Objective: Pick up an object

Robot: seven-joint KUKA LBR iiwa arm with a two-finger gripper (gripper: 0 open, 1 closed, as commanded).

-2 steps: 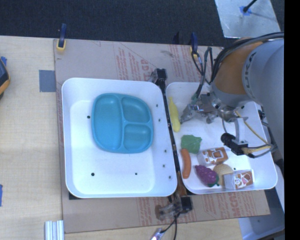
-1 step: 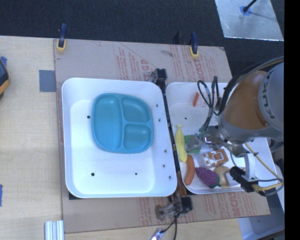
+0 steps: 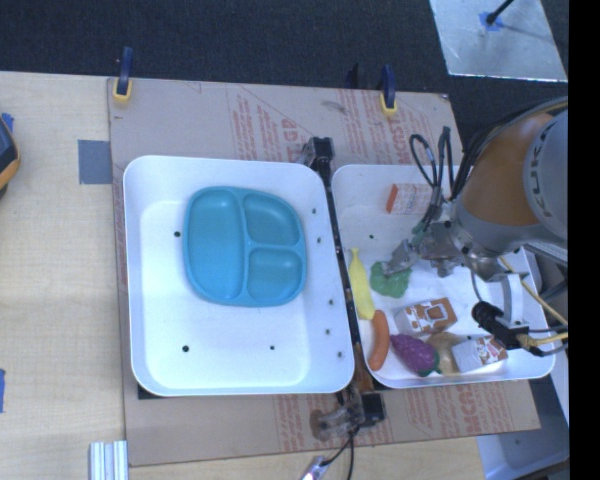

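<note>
Claw over the toy food

The claw (image 3: 405,258) hung beside a green toy (image 3: 389,281); its spread couldn't be told. It looked light, slick; grip its middle.

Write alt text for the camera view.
The arm's gripper hangs over the right bin beside a green toy, among a banana, carrot and purple toy. The left bin holds a blue divided plate.

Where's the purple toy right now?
The purple toy lies in the right bin, near its front edge, between the orange hot dog and a small box.
</note>
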